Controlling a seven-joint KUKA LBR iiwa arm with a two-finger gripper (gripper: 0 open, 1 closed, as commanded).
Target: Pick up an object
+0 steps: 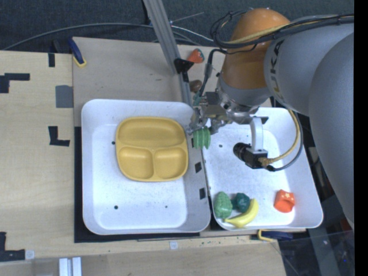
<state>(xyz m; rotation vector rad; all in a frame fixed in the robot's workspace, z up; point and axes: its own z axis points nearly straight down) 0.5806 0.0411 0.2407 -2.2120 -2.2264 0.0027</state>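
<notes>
Where the pale wooden worktop (34,154) runs out to its left edge, dark tape marks break up its matt surface. Next comes the left bin (98,171), a shallow white tray with rounded corners and a lightly speckled floor. A yellow plate (152,148) of smooth plastic, moulded into three compartments, lies flat toward that bin's far right corner.

Along the seam where the two bins meet hangs the claw (201,132), below the arm's orange band. A small green ribbed object (202,138) sits right at its tip, over the near edge of the divider; whether the claw is clamped on that piece or merely in front of it cannot be told.

Across the right bin (299,211), three rounded toys cluster in the near left corner: a knobbly light green vegetable (222,204), a darker green lump (241,201) and a curved, glossy yellow banana (246,214) touching both. An orange-red blocky piece (284,200) lies apart, toward the near right corner.
</notes>
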